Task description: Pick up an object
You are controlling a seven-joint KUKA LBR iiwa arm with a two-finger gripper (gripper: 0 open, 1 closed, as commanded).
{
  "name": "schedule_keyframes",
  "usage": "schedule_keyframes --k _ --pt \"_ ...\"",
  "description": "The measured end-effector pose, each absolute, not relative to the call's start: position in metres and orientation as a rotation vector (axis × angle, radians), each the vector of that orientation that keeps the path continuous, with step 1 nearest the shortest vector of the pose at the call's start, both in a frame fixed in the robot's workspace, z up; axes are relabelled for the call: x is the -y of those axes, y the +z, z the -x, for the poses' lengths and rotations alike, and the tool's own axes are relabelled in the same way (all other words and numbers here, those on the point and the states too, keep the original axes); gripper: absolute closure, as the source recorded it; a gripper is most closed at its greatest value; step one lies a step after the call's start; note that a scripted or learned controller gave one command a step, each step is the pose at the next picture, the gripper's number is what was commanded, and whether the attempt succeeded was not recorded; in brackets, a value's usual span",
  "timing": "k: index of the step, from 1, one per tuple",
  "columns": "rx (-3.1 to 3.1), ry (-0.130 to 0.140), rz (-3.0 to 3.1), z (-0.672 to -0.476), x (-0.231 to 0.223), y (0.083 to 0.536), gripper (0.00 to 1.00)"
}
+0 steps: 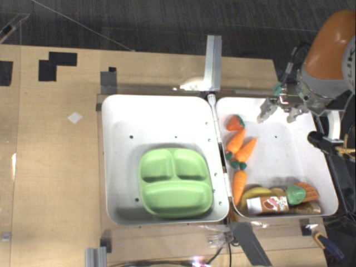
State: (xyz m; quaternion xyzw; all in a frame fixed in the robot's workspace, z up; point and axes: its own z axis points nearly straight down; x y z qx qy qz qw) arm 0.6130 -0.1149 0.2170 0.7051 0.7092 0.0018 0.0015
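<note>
Bottle (268, 204), label writing unreadable

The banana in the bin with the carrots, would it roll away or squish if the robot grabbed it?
The banana looks like a hard toy, so probably no squishing. Its curve should stop it rolling far. It sits wedged between a carrot and a bottle, so it may drag them when lifted.

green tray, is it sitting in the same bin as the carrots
No, the green tray lies in the left bin, while the carrots lie in the right bin.
</note>
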Motion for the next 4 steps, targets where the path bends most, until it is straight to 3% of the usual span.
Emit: schedule_keyframes --k 1,2,3,4 --pt "-2.201 0.007 -2.236 -0.596 0.092 0.127 0.0" --pt "-2.234 0.018 -2.186 -0.582 0.087 0.092 0.0" --pt "-2.234 0.033 -2.184 -0.585 0.083 0.105 1.0" --pt "-2.365 0.007 -2.063 -0.555 0.015 0.185 1.0"
